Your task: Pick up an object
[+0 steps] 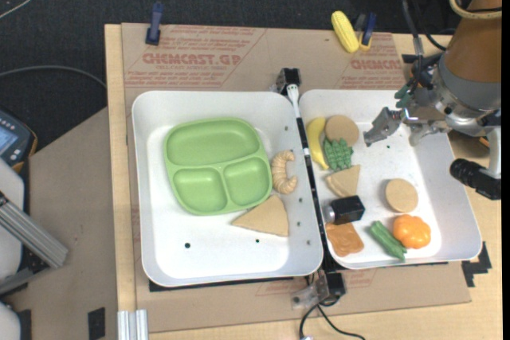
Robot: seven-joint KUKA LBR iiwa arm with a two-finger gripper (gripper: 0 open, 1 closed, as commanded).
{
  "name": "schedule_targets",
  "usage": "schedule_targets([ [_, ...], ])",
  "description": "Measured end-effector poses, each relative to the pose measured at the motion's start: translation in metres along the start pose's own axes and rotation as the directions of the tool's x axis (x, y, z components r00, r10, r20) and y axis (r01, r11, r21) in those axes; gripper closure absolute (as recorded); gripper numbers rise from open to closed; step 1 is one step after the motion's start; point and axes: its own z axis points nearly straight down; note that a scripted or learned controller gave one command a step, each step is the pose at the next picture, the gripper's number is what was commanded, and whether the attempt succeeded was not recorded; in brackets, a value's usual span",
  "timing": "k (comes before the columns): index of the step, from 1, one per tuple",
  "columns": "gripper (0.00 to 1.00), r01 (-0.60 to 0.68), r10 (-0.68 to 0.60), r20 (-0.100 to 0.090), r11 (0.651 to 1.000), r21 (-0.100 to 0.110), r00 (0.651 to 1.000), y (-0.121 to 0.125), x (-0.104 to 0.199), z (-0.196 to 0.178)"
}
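Observation:
My gripper [398, 130] hangs over the back of the right bin [446, 171], open, with nothing between its fingers. To its left lie a round tan cookie [342, 127], a yellow banana [316, 141] and a green leafy piece [338, 153]. Nearer the front are a tan wedge [344, 181], a black block [347, 209], a round tan disc [401, 195], an orange pepper [412, 231], a green pod [386, 239] and an orange toast slice [344, 238].
The left bin [151, 171] holds a green divided plate [217, 165], a curled beige shrimp piece [284, 173] and a tan triangle [263, 217]. A yellow corn cob [344, 31] and blue clamps [154, 22] sit on the board behind the bins.

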Motion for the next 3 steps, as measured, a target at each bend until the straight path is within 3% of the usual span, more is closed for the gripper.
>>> schedule_targets([
  [1,0.0,0.007,-0.007,-0.002,1.0,0.0,1.0,-0.031,0.073,-0.036],
  [2,0.0,-0.002,0.002,-0.002,1.0,0.016,1.0,-0.074,0.072,0.073],
  [3,0.0,0.007,-0.007,-0.003,1.0,-0.02,1.0,-0.068,0.123,-0.153],
])
